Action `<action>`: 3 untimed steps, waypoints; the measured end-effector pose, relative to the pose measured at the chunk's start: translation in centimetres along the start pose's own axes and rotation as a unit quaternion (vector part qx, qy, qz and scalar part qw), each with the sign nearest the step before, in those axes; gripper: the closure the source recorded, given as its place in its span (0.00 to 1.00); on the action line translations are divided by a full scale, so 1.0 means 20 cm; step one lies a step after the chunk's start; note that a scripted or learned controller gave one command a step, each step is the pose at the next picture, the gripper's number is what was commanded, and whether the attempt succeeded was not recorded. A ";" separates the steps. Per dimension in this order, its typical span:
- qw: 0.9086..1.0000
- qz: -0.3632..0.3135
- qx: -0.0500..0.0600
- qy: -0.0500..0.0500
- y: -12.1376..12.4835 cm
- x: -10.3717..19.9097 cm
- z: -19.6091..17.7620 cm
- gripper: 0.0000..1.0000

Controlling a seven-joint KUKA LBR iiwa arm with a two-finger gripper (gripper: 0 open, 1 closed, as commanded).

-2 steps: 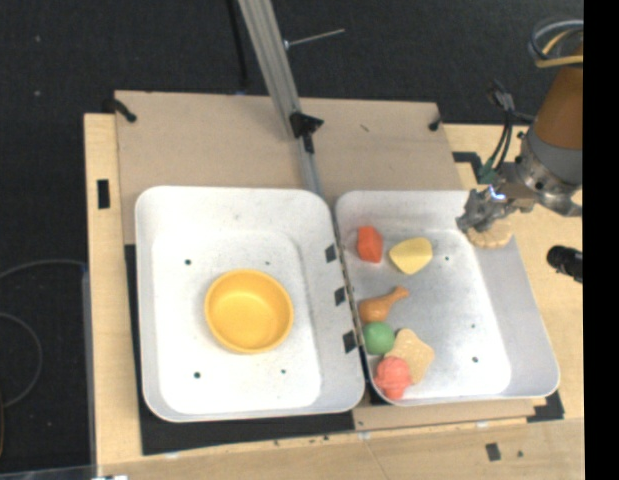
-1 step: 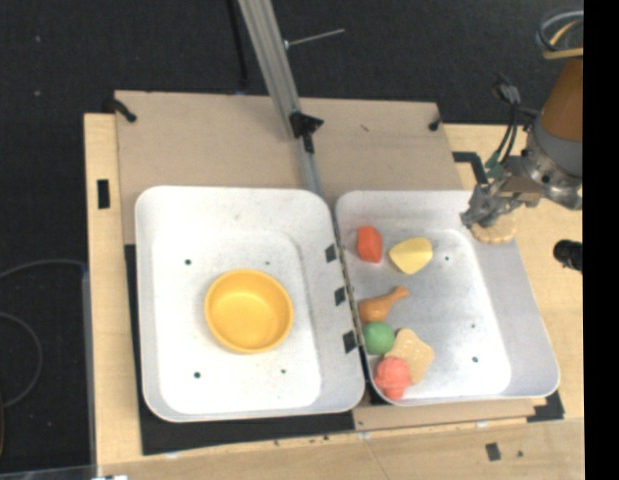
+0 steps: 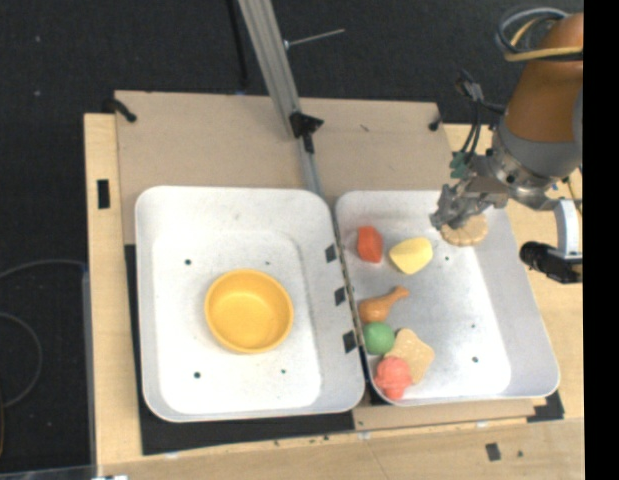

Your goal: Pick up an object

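My gripper [image 3: 457,211] hangs over the far right part of the right bin [image 3: 489,308], directly above a tan round cookie-like piece [image 3: 466,233] that it partly covers. In the same bin lie a small red piece [image 3: 369,244], a yellow lemon-like piece [image 3: 411,255], an orange-brown drumstick shape [image 3: 382,304], a green ball [image 3: 379,339], a beige flat piece [image 3: 414,353] and a pink-red ball [image 3: 393,375]. Whether the tan piece sits between the fingers is hidden by the gripper body.
The left bin [image 3: 169,238] holds a yellow bowl [image 3: 249,311]. A slanted metal pole [image 3: 274,63] runs from the top down to the ridge between the bins. Cables and the arm's orange band [image 3: 544,88] stand at the right.
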State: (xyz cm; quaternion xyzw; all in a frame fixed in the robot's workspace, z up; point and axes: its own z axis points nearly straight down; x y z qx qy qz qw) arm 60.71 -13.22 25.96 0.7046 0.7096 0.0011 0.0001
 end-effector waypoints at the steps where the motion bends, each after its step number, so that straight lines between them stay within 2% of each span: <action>1: 1.000 0.000 0.001 0.000 0.04 0.30 0.00 1.00; 3: 1.000 -0.001 0.000 0.000 0.05 0.86 -0.05 1.00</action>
